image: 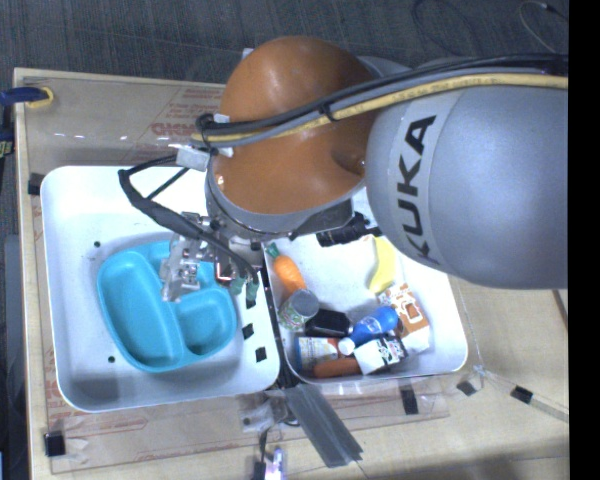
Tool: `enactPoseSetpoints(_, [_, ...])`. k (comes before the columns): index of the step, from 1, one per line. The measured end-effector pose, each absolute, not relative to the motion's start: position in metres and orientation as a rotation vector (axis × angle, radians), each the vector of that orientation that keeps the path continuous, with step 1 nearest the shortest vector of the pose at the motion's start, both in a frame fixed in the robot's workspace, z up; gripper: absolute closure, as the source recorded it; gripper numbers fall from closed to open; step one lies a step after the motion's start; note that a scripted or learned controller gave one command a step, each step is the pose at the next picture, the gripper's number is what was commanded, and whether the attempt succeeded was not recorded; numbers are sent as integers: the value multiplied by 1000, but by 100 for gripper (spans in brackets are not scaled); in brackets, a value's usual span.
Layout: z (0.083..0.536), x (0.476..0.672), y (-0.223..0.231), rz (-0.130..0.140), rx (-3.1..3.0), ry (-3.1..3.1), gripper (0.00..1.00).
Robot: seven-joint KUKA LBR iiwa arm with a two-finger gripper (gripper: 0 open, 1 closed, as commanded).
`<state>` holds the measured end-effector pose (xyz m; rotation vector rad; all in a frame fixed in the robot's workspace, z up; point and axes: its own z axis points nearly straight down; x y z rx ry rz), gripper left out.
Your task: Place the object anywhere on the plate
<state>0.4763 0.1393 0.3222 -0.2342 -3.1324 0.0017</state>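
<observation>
My big grey arm comes in from the right of the picture and bends down over the left bin. In that bin sits the blue plate, which has two parts. My gripper hangs just over the top edge of the plate, near the middle of the picture. I cannot tell what state it is in, or whether it has the object. The plate looks bare, so I think the job is not done yet. The right bin has an orange carrot, bottles and other small things.
</observation>
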Motion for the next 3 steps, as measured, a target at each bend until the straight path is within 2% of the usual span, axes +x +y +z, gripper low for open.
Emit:
enactPoseSetpoints(1, [280,496,137,4,-712,-3058,100])
enactPoseSetpoints(2, [390,534,142,0,-357,-3124,100])
enactPoseSetpoints(3, [237,490,203,2,28,-3140,100])
